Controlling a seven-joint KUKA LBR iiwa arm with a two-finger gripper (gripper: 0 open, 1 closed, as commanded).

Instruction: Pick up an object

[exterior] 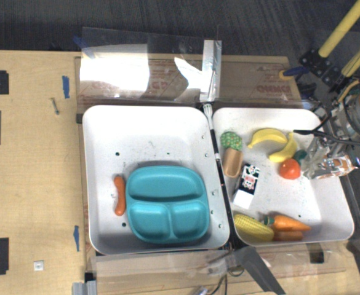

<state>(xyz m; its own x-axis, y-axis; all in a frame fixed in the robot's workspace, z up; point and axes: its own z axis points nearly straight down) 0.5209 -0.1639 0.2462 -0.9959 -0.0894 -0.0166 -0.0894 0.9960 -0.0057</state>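
The right bin (327, 201) holds a banana (267, 137), a yellow wedge (287, 149), a red tomato (289, 169), a green-topped brown piece (231, 153), a black-and-white card (248, 179), a corn cob (252, 227) and a carrot (288, 223). My gripper (325, 160) hangs over the right side of this bin, just right of the tomato and the small teal piece (300, 155). I see nothing clearly held in it.
The left bin (106, 134) carries a teal divided tray (166, 203) and an orange sausage (119, 195) beside it. A clear plastic sheet (149, 72) and a metal strip (210, 69) lie behind the bins. Cables and yellow bars (346, 23) crowd the upper right.
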